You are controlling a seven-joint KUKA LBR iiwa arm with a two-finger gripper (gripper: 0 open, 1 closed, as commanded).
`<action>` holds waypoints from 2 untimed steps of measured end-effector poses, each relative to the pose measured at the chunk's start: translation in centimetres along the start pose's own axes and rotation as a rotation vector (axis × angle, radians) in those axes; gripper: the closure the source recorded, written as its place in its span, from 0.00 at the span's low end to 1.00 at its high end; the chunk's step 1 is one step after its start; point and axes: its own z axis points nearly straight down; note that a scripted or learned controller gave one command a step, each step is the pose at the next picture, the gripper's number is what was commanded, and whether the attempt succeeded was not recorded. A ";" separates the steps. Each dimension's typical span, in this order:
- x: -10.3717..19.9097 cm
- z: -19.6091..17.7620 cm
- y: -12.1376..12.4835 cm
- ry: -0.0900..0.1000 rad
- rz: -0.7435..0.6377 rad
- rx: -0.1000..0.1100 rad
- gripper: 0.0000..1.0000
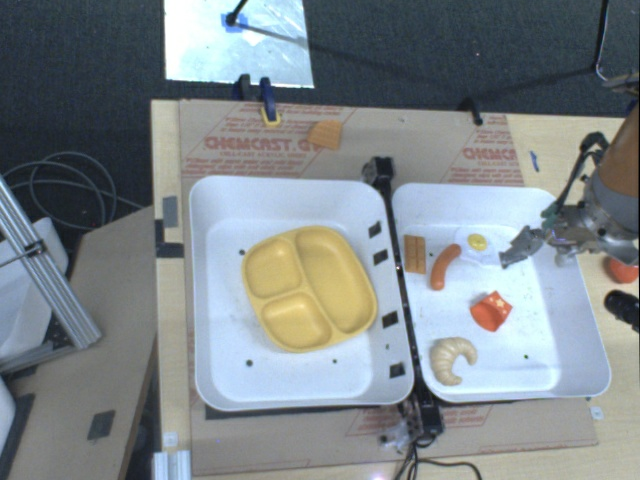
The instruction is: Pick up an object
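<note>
The right bin (575, 368) holds a tan croissant (453, 357), a red pepper-like piece (491, 310), a brown sausage (444, 265), a fried egg (478, 242) and a brown cracker (414, 253). My gripper (537, 253) hangs over the right half of this bin, just right of the egg and above the red piece. Its two grey fingers (515, 247) are spread, so it is open with nothing between them.
The left bin (215, 368) carries a yellow divided plate (308, 286). A small tan block (325, 134) lies on the cardboard behind the bins. Black clips (380, 171) sit along the seam between the bins. The arm's grey wrist (610, 203) enters from the right.
</note>
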 end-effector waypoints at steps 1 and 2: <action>1.9 13.1 5.4 -0.001 -0.004 -0.001 0.00; 4.4 10.7 -4.8 0.003 0.004 0.007 0.00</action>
